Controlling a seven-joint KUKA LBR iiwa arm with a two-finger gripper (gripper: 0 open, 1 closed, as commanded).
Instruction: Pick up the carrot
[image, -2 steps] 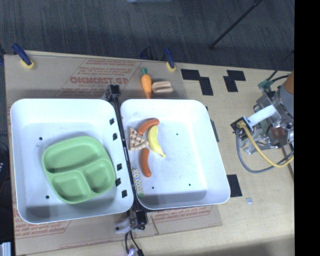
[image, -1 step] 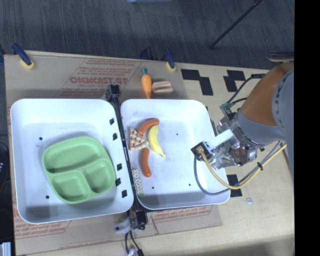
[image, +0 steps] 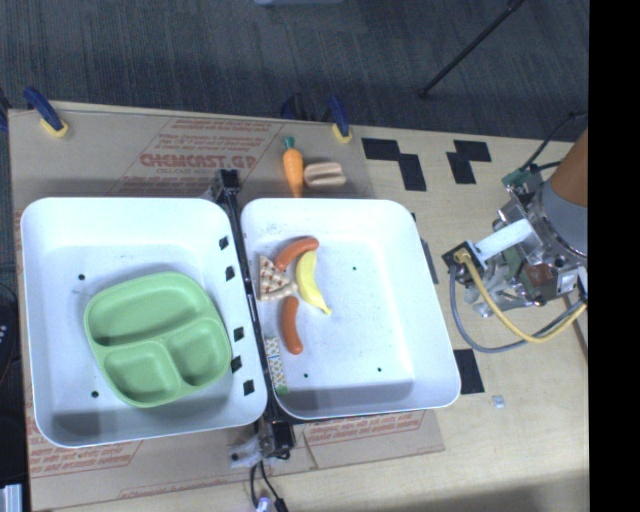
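Note:
The carrot (image: 291, 169), orange with a green top, lies on the cardboard just behind the right bin (image: 400, 300), outside it and close to its back left corner. My gripper (image: 516, 266) hangs over the bench to the right of that bin, far from the carrot, with yellow cable looped under it. Nothing shows in its grasp.
A small hot dog bun (image: 324, 176) lies right of the carrot. The right bin's left side holds a sausage (image: 296, 250), a banana (image: 311, 283), a pizza slice (image: 273, 277) and a second sausage (image: 290, 325). A green divided plate (image: 155, 337) sits in the left bin (image: 60, 240).

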